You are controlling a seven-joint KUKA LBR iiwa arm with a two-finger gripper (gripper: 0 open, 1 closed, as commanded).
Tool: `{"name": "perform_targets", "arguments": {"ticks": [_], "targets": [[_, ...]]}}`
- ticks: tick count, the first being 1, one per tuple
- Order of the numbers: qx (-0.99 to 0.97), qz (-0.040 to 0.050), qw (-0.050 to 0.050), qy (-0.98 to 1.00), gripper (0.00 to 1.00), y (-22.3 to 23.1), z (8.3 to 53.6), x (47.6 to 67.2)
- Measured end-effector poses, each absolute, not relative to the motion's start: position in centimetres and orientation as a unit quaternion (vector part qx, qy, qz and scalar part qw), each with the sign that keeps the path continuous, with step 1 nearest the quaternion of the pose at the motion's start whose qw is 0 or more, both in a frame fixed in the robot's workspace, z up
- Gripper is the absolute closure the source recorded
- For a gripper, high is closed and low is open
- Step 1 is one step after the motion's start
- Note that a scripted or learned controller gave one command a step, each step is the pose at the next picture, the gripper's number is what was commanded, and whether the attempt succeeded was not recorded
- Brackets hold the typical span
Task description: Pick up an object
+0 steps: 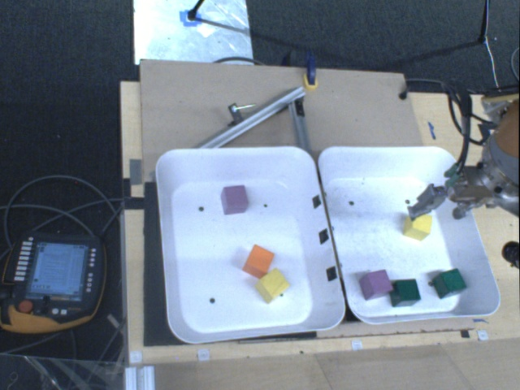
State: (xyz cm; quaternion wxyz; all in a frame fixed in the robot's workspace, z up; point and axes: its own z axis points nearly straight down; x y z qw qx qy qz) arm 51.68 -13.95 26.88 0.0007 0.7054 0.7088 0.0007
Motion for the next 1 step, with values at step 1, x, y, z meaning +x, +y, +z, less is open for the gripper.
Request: {"name": "perform_targets", "arguments": {"ticks": [1], "targets": [[0.706, 0.0009, 0.001, 0.708, 0.0, -13.95, 26.89, 51.68]]}}
